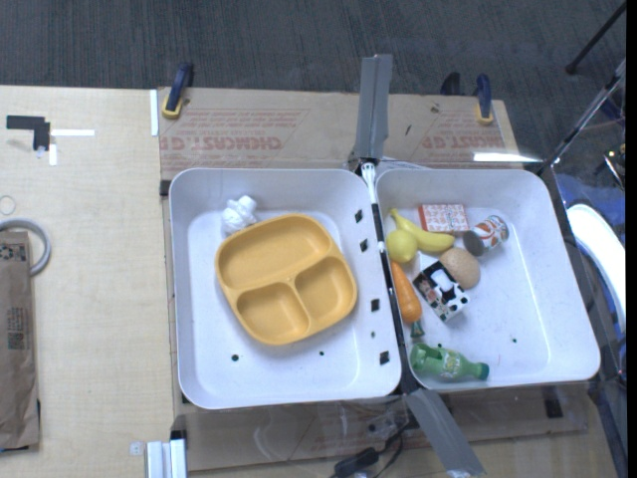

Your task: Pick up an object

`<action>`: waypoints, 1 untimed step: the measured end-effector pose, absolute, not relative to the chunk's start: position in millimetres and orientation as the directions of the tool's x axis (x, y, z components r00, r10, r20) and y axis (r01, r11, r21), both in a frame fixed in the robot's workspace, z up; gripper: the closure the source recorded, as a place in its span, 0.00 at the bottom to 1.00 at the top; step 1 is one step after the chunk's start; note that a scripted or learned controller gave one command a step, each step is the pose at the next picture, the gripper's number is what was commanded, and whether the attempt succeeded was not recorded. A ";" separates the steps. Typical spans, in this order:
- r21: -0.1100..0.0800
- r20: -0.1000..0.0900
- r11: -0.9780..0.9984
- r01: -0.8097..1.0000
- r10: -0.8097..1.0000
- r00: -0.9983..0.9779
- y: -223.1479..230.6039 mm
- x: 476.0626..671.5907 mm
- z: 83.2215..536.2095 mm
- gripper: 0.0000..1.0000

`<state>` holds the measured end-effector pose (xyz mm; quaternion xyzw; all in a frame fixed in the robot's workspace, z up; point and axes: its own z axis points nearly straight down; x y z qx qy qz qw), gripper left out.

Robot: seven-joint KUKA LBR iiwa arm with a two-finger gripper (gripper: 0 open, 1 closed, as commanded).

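Observation:
The right bin [528, 297] holds a cluster of small items near its left side. A yellow banana [423, 235] lies beside a yellow pear [401, 246]. Behind them sits a small red and white box [443, 216], with a red and white can [488, 233] lying on its side to the right. A brown bun [460, 267] touches a black and white cow toy [441, 291]. An orange carrot [405, 293] runs along the bin's left wall, and a green bottle [450, 364] lies at the front left corner.
The left bin [199, 357] holds a yellow three-compartment plate [286, 278] and a crumpled white object [239, 211] behind it. Cardboard with blue clamps [179, 88] lies behind the bins. A brown paper bag [17, 337] rests at the far left on the wooden bench.

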<state>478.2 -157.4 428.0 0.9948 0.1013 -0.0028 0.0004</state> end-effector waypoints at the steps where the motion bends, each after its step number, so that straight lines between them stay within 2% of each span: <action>1: 0.000 -0.006 -0.980 0.200 0.200 0.980 -170.5 478.2 434.2 1.00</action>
